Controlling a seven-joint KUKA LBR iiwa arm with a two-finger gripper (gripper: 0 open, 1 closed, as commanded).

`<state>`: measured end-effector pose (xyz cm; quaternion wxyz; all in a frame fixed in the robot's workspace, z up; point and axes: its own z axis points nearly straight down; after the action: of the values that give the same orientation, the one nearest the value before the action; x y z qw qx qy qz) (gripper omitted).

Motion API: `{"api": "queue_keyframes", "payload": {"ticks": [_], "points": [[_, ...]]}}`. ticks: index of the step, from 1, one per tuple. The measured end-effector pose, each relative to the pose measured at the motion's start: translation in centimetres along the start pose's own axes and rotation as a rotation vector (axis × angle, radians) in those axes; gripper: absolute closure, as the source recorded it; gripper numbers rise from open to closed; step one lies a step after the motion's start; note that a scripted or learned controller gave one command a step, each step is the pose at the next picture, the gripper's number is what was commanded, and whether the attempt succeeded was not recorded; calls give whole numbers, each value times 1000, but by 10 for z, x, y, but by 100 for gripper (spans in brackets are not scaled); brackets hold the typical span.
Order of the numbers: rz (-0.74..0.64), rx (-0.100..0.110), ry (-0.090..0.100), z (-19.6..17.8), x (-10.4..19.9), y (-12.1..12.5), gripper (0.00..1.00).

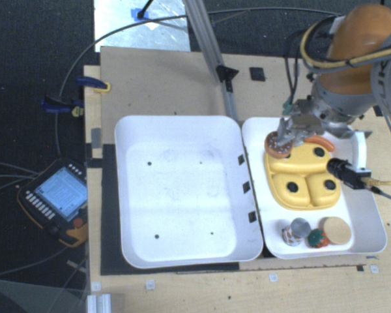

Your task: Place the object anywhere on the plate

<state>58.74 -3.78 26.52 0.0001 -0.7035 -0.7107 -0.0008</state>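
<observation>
On my desk [169,83] the plate [303,175] sits in the right bin [368,240], a doughnut [278,145] on its far-left corner, small bits [316,232] near it.

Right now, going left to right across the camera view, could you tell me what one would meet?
Handheld pendant → left bin → right bin → donut-like object → yellow plate → the arm's orange band.

**Arm: outward appearance**

Orange band [362,34], rounded and glossy, caps the upper arm. Grey wrist housing [342,106] sits below it, smooth metal with a lighter flange. Black and yellow cables [311,44] loop around the band's left side. Hand [288,130] is pale grey, small and blocky. A white bracket [360,150] carries a black cylindrical fitting [342,170] with a thin lead trailing right.
</observation>
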Motion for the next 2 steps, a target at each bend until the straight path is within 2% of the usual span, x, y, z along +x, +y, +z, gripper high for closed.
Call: {"api": "queue_keyframes", "payload": {"ticks": [1, 2], "points": [[1, 2, 1, 20, 51, -6, 100], [1, 2, 0, 22, 107, -24, 100]]}}
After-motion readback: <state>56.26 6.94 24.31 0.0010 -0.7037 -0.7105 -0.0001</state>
